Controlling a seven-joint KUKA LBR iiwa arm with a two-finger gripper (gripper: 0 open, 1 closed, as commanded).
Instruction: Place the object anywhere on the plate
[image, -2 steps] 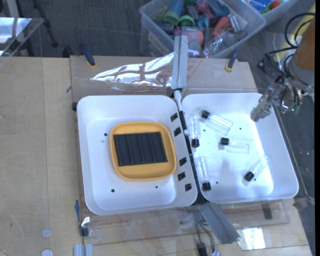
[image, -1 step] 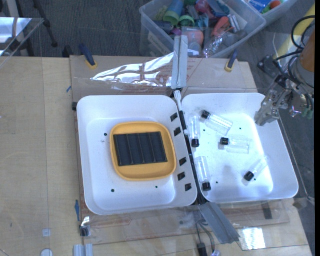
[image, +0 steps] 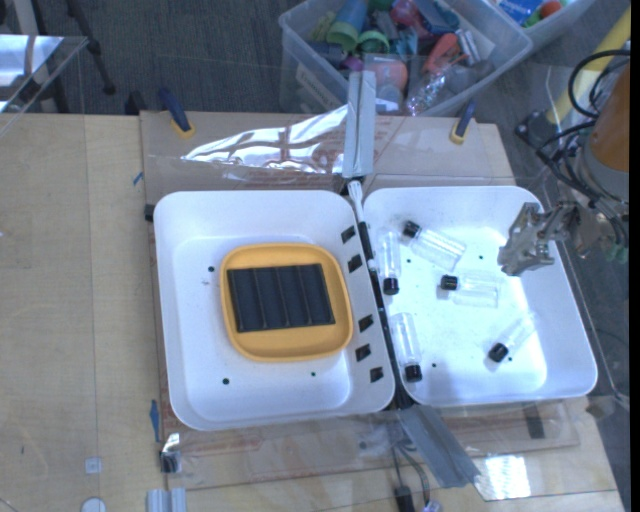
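A yellow plate (image: 340, 340) with a dark ribbed centre lies in the left white bin (image: 190, 380). Several clear plastic vials with black caps lie scattered in the right bin (image: 560, 370): one near the top (image: 432, 241), one in the middle (image: 470, 291), one at the lower right (image: 510, 339), and two along the left wall (image: 388, 262) (image: 405, 344). My gripper (image: 522, 243) hangs over the right bin's upper right part, above and to the right of the middle vial. Nothing shows between its fingers.
A clear tub of colourful toys (image: 400, 40) stands behind the bins. Crinkled foil (image: 270, 150) lies behind the left bin. A divider with black clips (image: 362, 290) separates the two bins. Cables (image: 560, 140) hang at the right.
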